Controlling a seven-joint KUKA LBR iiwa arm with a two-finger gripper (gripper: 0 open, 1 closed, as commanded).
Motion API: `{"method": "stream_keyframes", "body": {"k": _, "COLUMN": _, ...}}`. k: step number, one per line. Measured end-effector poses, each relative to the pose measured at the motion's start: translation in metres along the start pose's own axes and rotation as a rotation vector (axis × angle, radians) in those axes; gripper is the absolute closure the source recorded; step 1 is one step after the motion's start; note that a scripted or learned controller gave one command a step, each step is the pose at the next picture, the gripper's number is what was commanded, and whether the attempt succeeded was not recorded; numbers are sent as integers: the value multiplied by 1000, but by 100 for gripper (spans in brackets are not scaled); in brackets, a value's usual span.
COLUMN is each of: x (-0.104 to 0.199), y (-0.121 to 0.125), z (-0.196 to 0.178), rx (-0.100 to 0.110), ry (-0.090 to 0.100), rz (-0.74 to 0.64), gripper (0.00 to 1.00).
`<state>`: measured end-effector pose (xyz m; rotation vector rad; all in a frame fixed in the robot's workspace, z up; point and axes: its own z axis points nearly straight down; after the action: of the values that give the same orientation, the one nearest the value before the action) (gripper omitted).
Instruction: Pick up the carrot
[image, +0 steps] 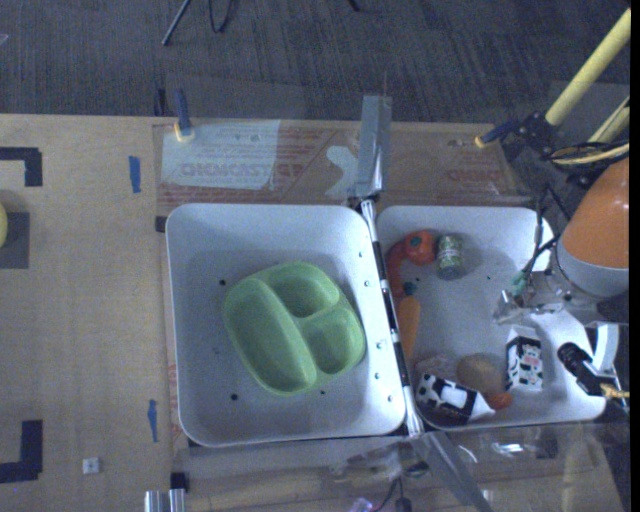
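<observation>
You're looking at the arm (598, 245) now: a rounded orange band over a grey housing, thin dark cables trailing beside it, silvery metal hardware at the wrist below.

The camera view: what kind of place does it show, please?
Probably a robot test lab, not a kitchen: two white bins on a taped wooden bench, toy food such as a carrot, and a robot arm with cables.

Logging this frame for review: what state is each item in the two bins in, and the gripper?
carrot: lying along the right bin's left wall, ungrasped.
green divided plate: flat in the left bin, right way up.
small can: on its side.
cow-print carton: lying flat.
tomato: resting by the can.
gripper: over the right bin, apart from the carrot.
</observation>
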<state>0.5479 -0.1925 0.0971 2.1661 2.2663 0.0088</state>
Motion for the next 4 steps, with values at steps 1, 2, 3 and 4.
{"method": "stream_keyframes", "body": {"k": 1, "x": 77, "y": -10, "z": -88, "rx": 8, "ry": 0, "rz": 226, "gripper": 100}}
{"method": "stream_keyframes", "body": {"k": 2, "x": 169, "y": -26, "z": -124, "rx": 10, "ry": 1, "rz": 205, "gripper": 100}}
{"method": "stream_keyframes", "body": {"k": 3, "x": 130, "y": -63, "z": -87, "rx": 13, "ry": 0, "rz": 267, "gripper": 100}}
{"method": "stream_keyframes", "body": {"k": 4, "x": 155, "y": -58, "z": -88, "rx": 11, "ry": 3, "rz": -228, "gripper": 100}}
